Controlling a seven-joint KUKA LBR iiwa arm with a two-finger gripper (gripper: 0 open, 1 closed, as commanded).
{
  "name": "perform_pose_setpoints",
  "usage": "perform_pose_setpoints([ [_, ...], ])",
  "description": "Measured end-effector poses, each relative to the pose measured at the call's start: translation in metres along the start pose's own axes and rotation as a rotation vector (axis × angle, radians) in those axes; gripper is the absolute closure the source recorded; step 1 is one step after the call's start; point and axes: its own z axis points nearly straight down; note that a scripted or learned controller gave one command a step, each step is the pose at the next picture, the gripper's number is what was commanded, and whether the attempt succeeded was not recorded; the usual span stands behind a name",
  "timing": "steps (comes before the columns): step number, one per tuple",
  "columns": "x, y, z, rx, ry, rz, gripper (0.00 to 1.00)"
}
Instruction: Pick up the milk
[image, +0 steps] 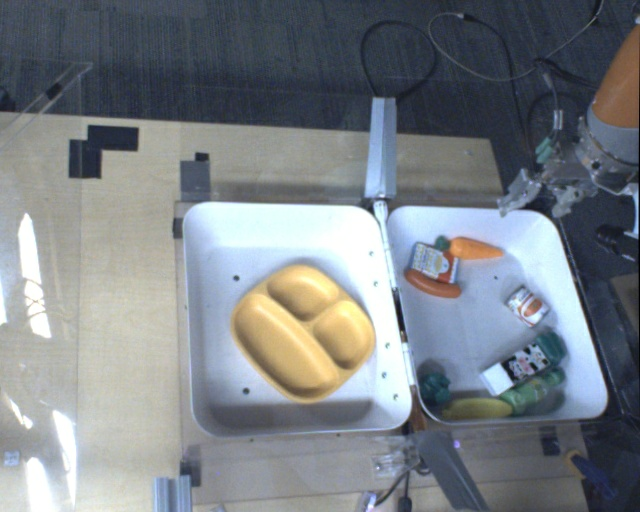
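The milk (519, 367) is a small white carton with black patches, lying on its side in the right bin (470, 320) near the front right corner. It rests against green toy vegetables (535, 392). My gripper (540, 192) hovers over the bin's far right corner, well behind the milk. Its two fingers (516, 192) are spread apart, open, with nothing between them.
In the right bin lie a carrot (475, 248), a green-and-white box (431, 260), a red sausage (432, 286), a small can (526, 305) and a banana (478, 408). The left bin (210, 300) holds a yellow divided plate (303, 328). Cables (470, 50) trail behind the bins.
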Motion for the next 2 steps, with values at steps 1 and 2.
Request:
perform_pose_setpoints([
  [1,0.004,-0.092,0.105,-0.006,-0.002,-0.052,0.00],
  [2,0.016,-0.176,0.077,-0.001,0.000,-0.236,0.00],
])
